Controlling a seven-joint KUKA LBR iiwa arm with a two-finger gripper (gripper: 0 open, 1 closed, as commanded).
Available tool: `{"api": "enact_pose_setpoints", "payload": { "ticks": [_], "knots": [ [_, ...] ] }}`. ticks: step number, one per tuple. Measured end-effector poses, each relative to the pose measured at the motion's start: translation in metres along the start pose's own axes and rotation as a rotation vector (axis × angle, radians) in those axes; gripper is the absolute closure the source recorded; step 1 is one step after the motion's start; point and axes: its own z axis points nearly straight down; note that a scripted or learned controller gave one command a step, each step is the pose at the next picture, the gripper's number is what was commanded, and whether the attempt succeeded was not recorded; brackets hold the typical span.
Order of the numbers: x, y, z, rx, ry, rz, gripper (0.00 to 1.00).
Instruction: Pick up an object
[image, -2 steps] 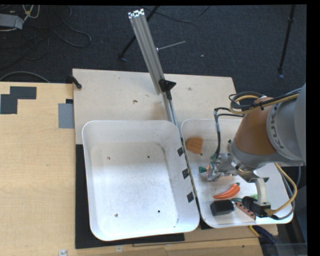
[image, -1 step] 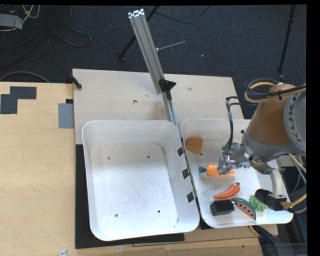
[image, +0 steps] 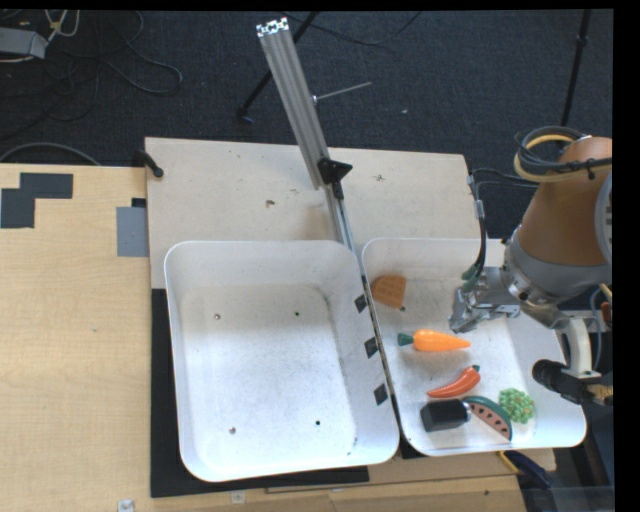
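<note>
six toys lie in the right bin (image: 560, 436); the gripper (image: 466, 318) hangs just above the toy carrot (image: 440, 342), jaw state impossible to tell.

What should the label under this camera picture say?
Gripper hovers over the right bin, just above a toy carrot.

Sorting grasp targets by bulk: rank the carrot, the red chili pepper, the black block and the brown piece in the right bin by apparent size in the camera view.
1. carrot, longest
2. red chili pepper, about as long but thinner
3. black block and brown piece: too alike to rank
</note>
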Motion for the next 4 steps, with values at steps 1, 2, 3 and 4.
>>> {"api": "enact_pose_setpoints", "payload": {
  "ticks": [1,2,3,4],
  "knots": [
    [0.038,0.017,-0.001,0.005,0.001,-0.003,1.0],
    [0.086,0.035,-0.01,0.005,0.001,-0.003,1.0],
    [0.137,0.055,-0.016,0.004,0.001,-0.004,1.0],
    [0.174,0.084,-0.004,0.005,0.001,-0.003,1.0]
  ]
}}
